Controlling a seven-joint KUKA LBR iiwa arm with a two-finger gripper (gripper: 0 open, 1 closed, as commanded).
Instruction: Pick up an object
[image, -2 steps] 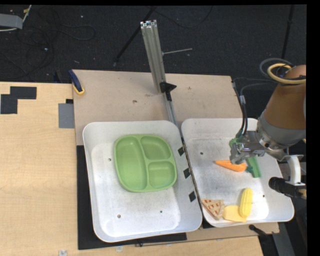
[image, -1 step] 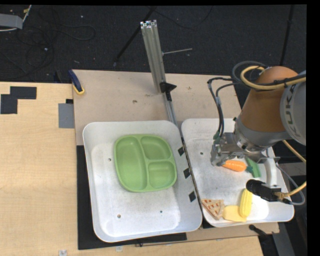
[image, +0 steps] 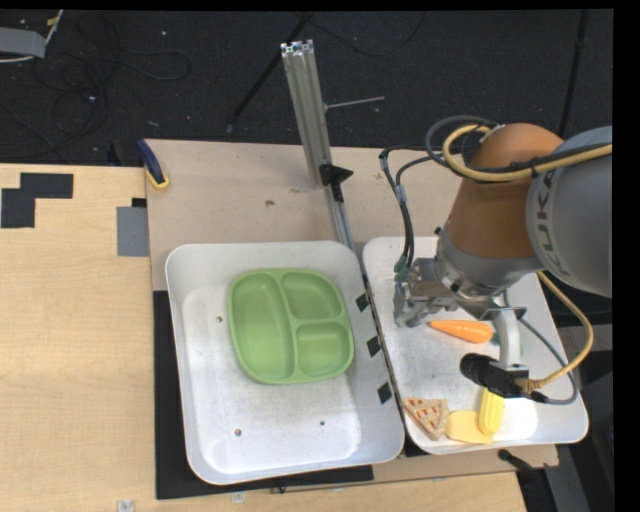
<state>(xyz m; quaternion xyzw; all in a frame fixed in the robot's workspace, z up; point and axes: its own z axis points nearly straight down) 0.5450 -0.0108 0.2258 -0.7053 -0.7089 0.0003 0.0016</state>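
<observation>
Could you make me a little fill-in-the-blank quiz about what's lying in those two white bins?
1. The green tray lies in the ____ bin.
2. The tray has ____ compartments.
3. The carrot in the right bin is coloured ____.
4. The yellow corn lies near the right bin's ____ edge.

Missing words: left; three; orange; front

camera view: fixed overhead | slanted down | both bins (image: 200, 400) | arm (image: 520, 220) from right
</observation>
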